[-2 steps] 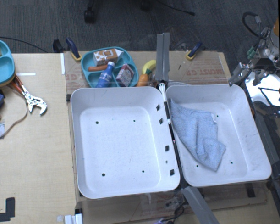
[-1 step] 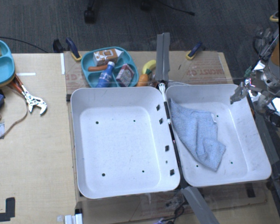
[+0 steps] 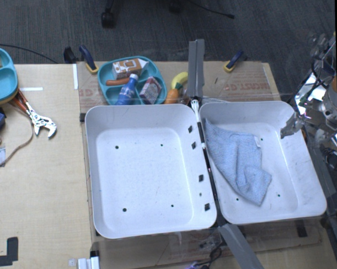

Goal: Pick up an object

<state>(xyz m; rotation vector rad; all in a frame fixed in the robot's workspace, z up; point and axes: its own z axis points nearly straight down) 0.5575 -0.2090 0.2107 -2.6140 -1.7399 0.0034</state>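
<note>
Lying crumpled in the right bin (image 3: 302, 170), the blue-grey cloth (image 3: 239, 166) is the one thing there to pick up, and it rests toward that bin's left half, its upper end close to the divider between the two bins. Its long axis runs from the upper left, near the bin's back corner, down to a folded lump at the lower right. The gripper (image 3: 292, 126) hangs at the right bin's upper right rim, so the cloth lies to its left and a little nearer the camera, with bare bin floor between them. Whether the jaws are apart or together cannot be told (the tip is small and blurs into the metal behind it). The left bin (image 3: 142, 176) holds nothing to grasp, so the coming move is likely a reach leftward and down onto the cloth's thick fold.
</note>
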